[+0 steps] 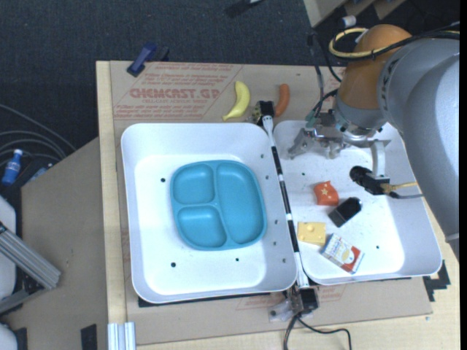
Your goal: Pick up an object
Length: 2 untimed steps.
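We find the two-finger gripper [319, 143] poised low over the back of the right-hand shallow white bin [408, 257], its fingers spread apart and holding nothing. The candidates lie nearer the front: a small red block [326, 192], a black block [344, 211] and a yellow cheese-like wedge [312, 233], all well apart from the fingers. The blue divided plastic tray [217, 203] occupies the left bin.
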Tool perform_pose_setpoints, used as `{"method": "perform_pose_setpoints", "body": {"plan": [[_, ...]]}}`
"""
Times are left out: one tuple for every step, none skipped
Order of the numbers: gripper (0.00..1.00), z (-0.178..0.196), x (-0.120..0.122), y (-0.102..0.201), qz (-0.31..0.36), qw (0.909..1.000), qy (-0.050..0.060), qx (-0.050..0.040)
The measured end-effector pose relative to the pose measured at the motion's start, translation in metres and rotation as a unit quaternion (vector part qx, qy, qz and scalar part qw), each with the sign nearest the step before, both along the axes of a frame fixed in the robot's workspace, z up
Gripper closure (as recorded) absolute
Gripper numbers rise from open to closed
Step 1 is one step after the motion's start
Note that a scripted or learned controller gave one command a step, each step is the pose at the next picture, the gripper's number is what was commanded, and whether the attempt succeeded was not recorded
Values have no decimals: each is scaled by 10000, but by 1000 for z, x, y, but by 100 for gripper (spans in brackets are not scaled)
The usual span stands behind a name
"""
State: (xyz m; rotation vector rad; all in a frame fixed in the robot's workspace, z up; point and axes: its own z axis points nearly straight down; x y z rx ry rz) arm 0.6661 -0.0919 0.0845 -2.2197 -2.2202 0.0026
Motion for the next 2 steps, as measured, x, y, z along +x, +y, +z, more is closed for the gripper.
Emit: {"method": "perform_pose_setpoints", "body": {"plan": [[100, 11, 1, 0, 4, 10000, -8, -4], [0, 11, 1, 0, 4, 10000, -5, -5]]}}
